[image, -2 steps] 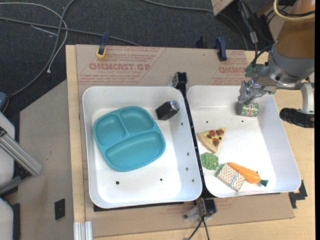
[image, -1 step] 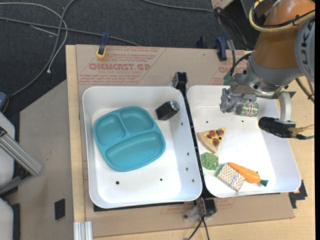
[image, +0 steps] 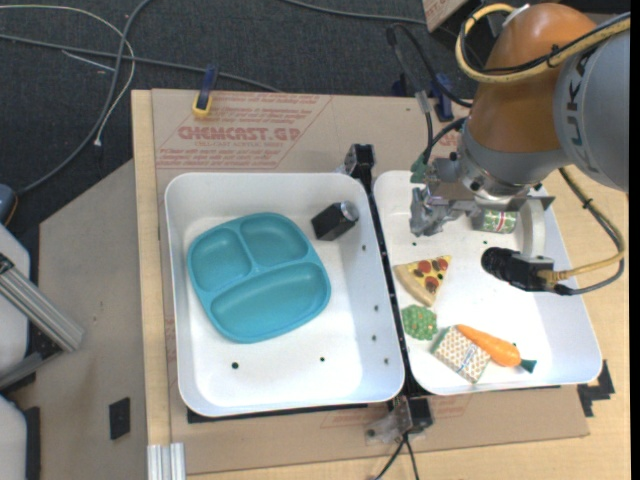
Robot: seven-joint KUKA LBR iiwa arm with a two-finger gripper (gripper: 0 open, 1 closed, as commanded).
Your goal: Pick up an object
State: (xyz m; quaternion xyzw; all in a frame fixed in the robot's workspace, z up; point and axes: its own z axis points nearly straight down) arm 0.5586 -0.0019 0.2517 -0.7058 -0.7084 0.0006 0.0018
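My gripper [image: 428, 218] hangs over the far left part of the right bin [image: 570, 353], open, with nothing between its fingers. Just in front of it lies a toy pizza slice [image: 425, 276]. Nearer the front edge are a green broccoli piece [image: 419, 321], a patterned block [image: 460, 354] and an orange carrot [image: 490, 345]. A green-and-white can [image: 497, 221] lies to the right of the gripper, partly hidden by the arm. In the left bin [image: 200, 368] sit a blue divided plate [image: 260, 276] and a small black object [image: 335, 220].
The two bins meet at a ridge [image: 385, 268] close to the gripper's left. The bins rest on a cardboard sheet [image: 250, 128]. Cables [image: 110, 58] trail over the dark floor behind.
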